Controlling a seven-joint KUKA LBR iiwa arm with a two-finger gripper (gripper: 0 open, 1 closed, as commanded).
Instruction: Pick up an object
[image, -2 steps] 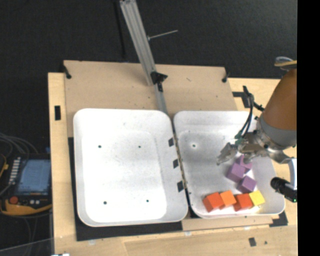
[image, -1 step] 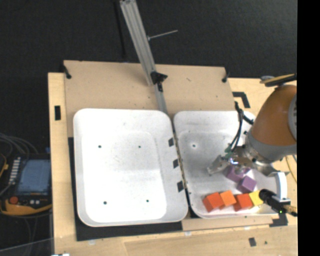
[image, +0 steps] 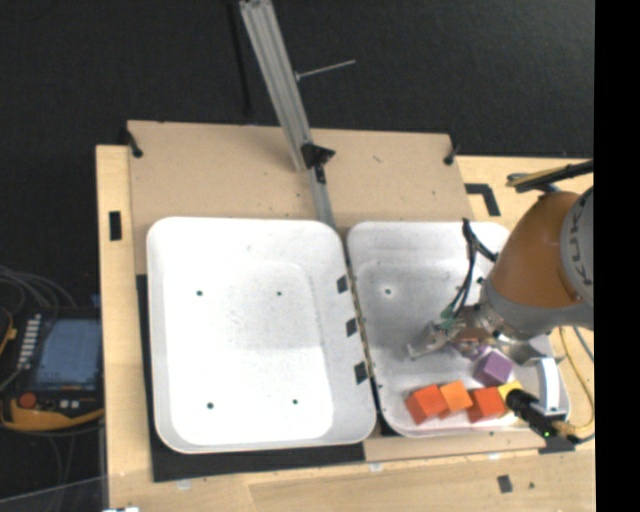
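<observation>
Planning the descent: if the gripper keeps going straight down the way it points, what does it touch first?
Probably bare floor of the right bin, since the gripper hangs left of the purple block; depth unclear.

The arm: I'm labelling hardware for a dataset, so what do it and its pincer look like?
The arm is bulky and rounded, orange above the wrist with grey at its edge. Dark cables run down beside it. The pincer is a small grey metallic piece with greenish wiring behind it.

Purple block (image: 492, 366) half under the arm (image: 535, 270) (frame-cropped at right).
</observation>
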